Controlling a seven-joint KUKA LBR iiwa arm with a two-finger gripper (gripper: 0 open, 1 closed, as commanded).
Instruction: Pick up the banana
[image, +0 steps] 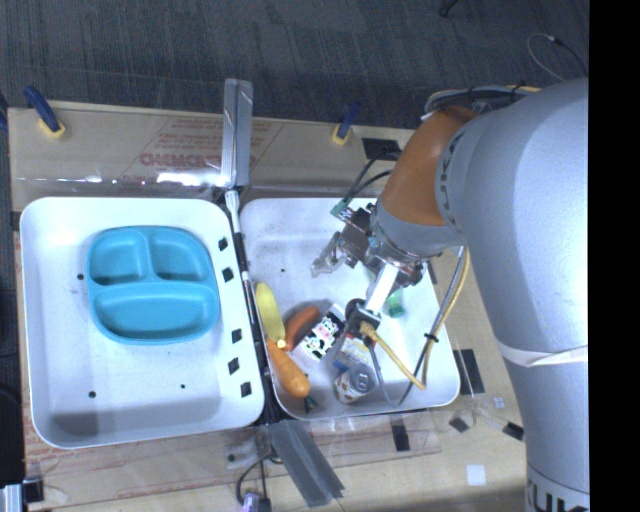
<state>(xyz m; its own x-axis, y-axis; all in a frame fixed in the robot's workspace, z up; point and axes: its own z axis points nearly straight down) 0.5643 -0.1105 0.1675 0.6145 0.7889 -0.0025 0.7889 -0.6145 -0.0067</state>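
The banana (266, 309) is yellow and lies lengthwise against the left wall of the right bin (290, 222), near its middle. My gripper (335, 254) hangs over the bare floor in the middle of that bin, up and to the right of the banana and apart from it. Nothing shows in the gripper. The grey arm with its orange band (420, 180) reaches in from the right and hides the bin's right side.
Close to the banana lie an orange-red piece (301, 322), a carrot (290, 373), a black-and-white carton (321, 336), a silvery can (352, 382) and a small green thing (396, 305). A blue divided plate (152, 283) sits in the left bin (60, 400).
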